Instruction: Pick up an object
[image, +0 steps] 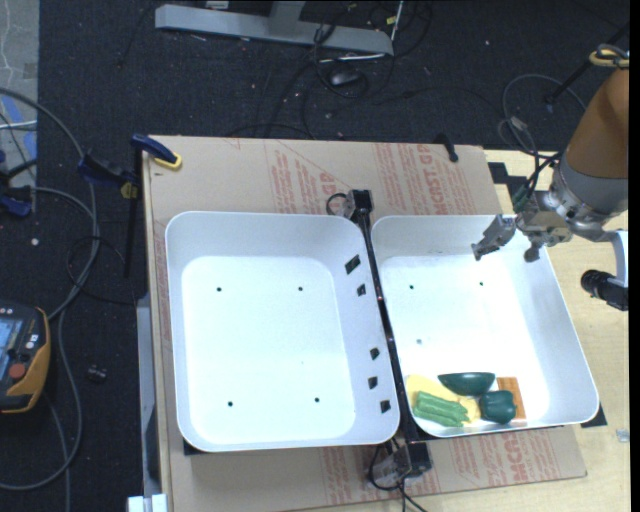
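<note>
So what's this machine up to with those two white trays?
It's a robot arm meant to pick something up. Its gripper hangs open over the far corner of the right tray, with nothing between its fingers. The things to grab, a dark green bowl, a light green toy and a few other small pieces, sit bunched at that tray's near edge. The left tray sits beside it.

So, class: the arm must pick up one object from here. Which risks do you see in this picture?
1. The objects lie bunched together in the near corner of the right bin, so the tool could well nudge neighbours or catch two at once.
2. They sit close to the bin's rim, which may block a finger.
3. The tool hangs over the far edge, so its path crosses the whole bin.
</note>
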